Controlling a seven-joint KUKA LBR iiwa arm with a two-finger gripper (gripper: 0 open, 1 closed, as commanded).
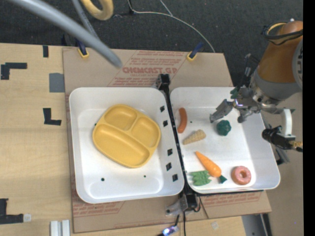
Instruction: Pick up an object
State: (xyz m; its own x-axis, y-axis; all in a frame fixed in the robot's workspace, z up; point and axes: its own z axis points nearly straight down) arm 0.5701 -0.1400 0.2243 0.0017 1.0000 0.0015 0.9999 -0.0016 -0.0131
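I read this as the approach step: nothing is lifted yet. The gripper (230, 111) hangs over the right bin (256, 146), fingers apart and empty, just above and beside the green ball (224, 128). The carrot (208, 164), sausage (182, 119), cone (195, 137) and donut (241, 175) lie elsewhere in that bin. The yellow tray (127, 135) sits in the left bin (81, 132). Next, I judge, the arm must centre over the ball, descend, then close.
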